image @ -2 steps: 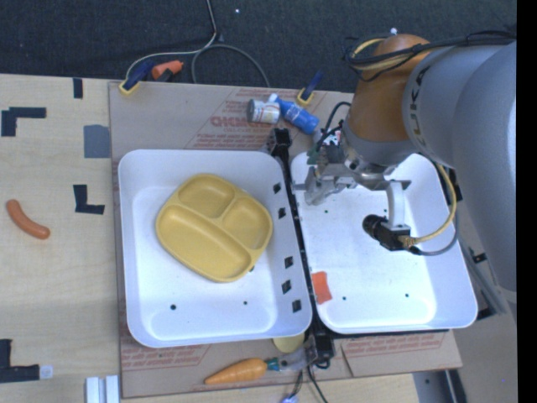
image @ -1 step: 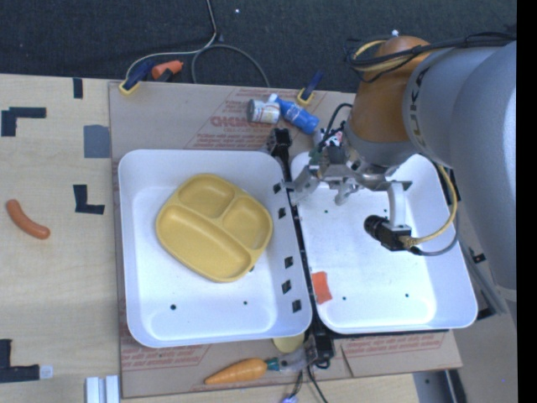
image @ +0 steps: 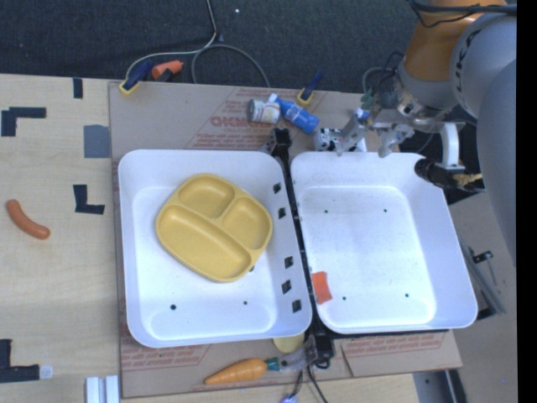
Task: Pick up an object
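Observation:
A yellow divided plate (image: 216, 226) lies in the left bin (image: 138, 309), a little left of that bin's middle. A small orange-red block (image: 320, 287) rests in the right bin (image: 436, 275), close to its left wall near the front. My gripper (image: 372, 138) hangs over the far rim of the right bin, well away from both objects. Its fingers (image: 355, 130) stand apart and nothing is between them, so it is open. The grey arm with its orange band (image: 449, 23) rises behind it at the upper right.
An orange sausage toy (image: 28, 219) lies on the bench far left of the bins. A toy carrot (image: 237, 371) lies in front of them. Clamps (image: 285, 112) and a cable (image: 220, 44) sit along the board's far edge.

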Robot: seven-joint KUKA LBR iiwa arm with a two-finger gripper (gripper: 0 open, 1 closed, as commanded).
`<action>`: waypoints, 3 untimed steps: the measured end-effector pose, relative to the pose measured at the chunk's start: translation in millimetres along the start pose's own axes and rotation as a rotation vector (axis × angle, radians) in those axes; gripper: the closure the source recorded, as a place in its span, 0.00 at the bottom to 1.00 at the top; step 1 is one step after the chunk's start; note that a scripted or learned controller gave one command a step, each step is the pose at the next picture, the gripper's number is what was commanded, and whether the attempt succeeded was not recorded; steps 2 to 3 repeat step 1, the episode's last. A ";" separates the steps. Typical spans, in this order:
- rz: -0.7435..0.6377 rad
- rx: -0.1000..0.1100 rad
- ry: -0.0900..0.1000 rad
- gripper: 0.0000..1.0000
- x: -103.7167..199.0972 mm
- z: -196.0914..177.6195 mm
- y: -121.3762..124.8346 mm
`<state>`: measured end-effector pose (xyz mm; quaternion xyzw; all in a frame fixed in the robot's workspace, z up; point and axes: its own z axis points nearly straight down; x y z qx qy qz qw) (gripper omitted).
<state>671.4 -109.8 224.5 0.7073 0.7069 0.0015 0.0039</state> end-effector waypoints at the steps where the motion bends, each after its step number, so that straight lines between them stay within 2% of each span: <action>1: 0.000 0.019 0.004 0.00 15.7 88.9 -42.3; 3: 0.000 0.019 0.004 0.00 15.7 88.9 -42.3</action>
